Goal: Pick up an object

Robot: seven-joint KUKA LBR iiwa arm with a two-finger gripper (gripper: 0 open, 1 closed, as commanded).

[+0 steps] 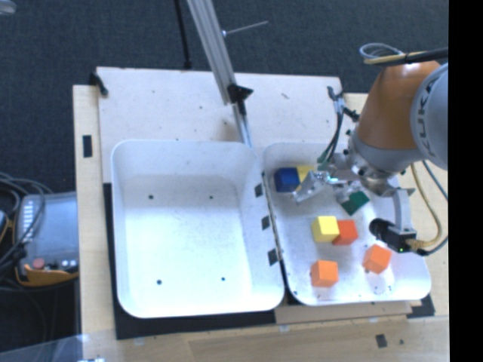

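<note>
My gripper (pixel 311 185) hangs low over the back of the right bin (pixel 407 289), on the grey arm with the orange band (pixel 392 111). A blue block (pixel 285 179) lies just left of the gripper, with a yellow block (pixel 304 173) pressed against its right side. A green block (pixel 354 200) sits partly under the wrist, to the gripper's right. Nearer the front lie a yellow block (pixel 326 228), a red-orange block (pixel 346 232) touching it, and two orange blocks (pixel 324 272) (pixel 376 259). I see nothing held by the gripper.
The left bin (pixel 121 202) stands beside the right one, and their rims meet in the middle. A slanted metal pole (pixel 215 44) rises from behind the bins. A black cable fitting (pixel 391 234) sticks out by the wrist.
</note>
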